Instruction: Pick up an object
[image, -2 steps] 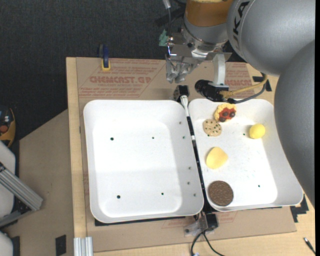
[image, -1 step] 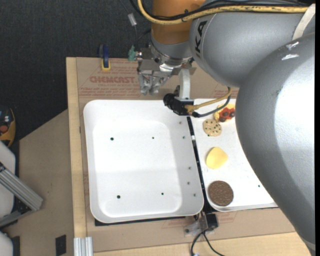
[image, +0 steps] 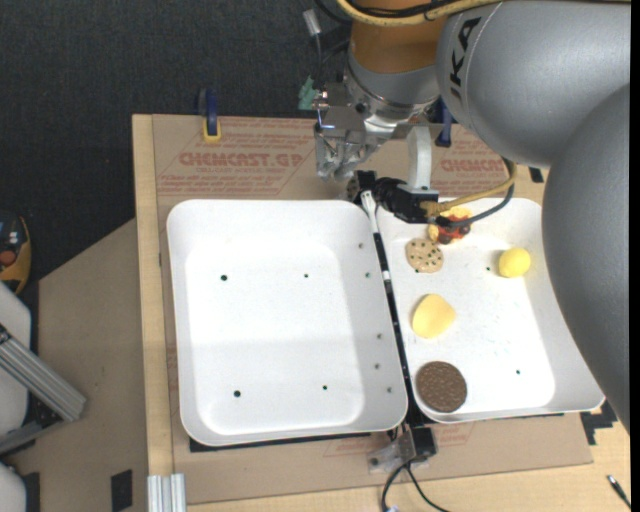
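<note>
The hand (image: 338, 158) hung over the brown printed board (image: 250, 158) just behind the far edge of the bins, near the corner where the two bins met, and I could not tell whether it was wide or narrow. No object was visible in it, so I judged that the picking was not yet done: the hand had to come over one object, go down and close on it before lifting. The nearest bin was the right bin (image: 495, 335), and all the possible objects lay there. A chocolate-chip cookie (image: 424, 256) lay near its far left corner, with a small red and orange thing (image: 456, 228) just beside it, too small to name. A small yellow ball (image: 514, 263) lay more to the right, apart from the others. A pale yellow rounded object (image: 433, 315) lay near the left wall, and a dark brown round cookie (image: 441, 386) lay at the near left corner. The left bin (image: 182, 300) showed a bare white floor with some dark dots. A blue clamp (image: 210, 116) held the board to the tabletop.
</note>
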